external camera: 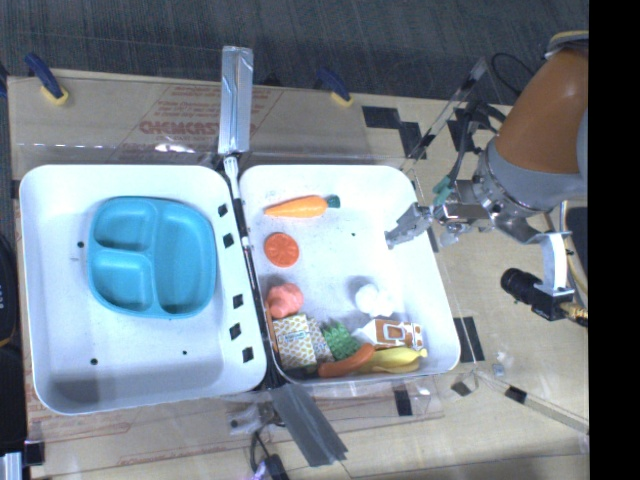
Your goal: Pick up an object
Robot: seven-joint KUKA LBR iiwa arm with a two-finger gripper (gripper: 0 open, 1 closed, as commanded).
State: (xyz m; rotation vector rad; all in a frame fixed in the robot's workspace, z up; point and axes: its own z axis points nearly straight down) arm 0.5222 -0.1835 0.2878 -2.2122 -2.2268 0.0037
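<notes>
Fingers [408, 230] of the gripper [412, 226] are hanging over the right rim of the right bin [330, 178], grasping nothing; whether they are spread or closed I cannot tell, since they are showing only as a small grey blur. The arm [535, 133] is reaching in from the right, grey with an orange band. Inside the right bin, a carrot [297, 206] is lying at the far side, an orange disc [281, 249] just nearer, and a pink lump [284, 298] nearer still. A white ball [368, 296] is sitting well apart from them toward the right. Along the near wall a patterned box [297, 340], a green piece [340, 341], a small carton [392, 331], a banana [395, 359] and a red chilli [343, 364] are crowding together, touching. The left bin [40, 298] is bearing a blue divided plate [153, 255]. Both bins are resting on a pale wooden bench [530, 438], with dark carpet [150, 13] lying beyond its far edge.
</notes>
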